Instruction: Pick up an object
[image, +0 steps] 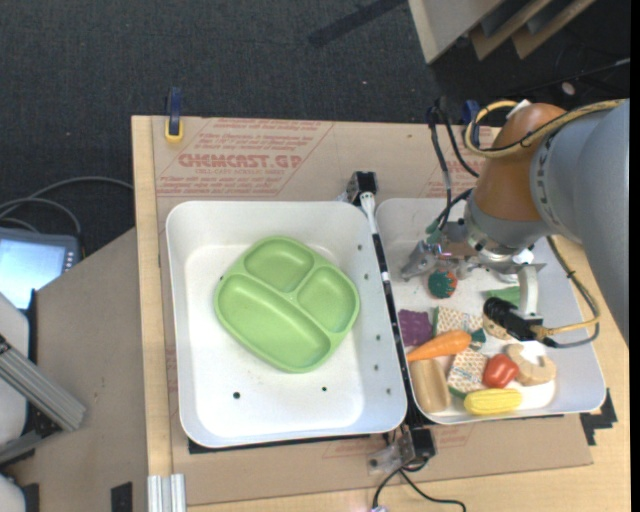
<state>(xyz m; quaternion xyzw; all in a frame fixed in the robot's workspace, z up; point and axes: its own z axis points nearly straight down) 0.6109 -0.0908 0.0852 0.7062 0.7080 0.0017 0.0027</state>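
Across the bench (250, 160) two shallow white bins sit side by side, touching along a black hinge strip. Reaching in from the right, the grey arm (590, 170) with its orange band hangs over the right bin (585, 385), hiding much of that bin's upper half. In the left bin (200, 380) lies a green divided plate (288, 302), three compartments facing up, well apart from everything else. Crowded into the lower part of the right bin are small toy foods: a tan bread piece (429, 386), a carrot (440, 347) lying with its long axis nearly left to right and its tip pointing left, a yellow corn cob (493, 402) also lying crosswise, a red tomato-like piece (499, 371), and a purple block (415, 324). A small dark green ball (441, 284) lies just under the gripper (440, 262). Whether the fingers are spread or closed I cannot tell.
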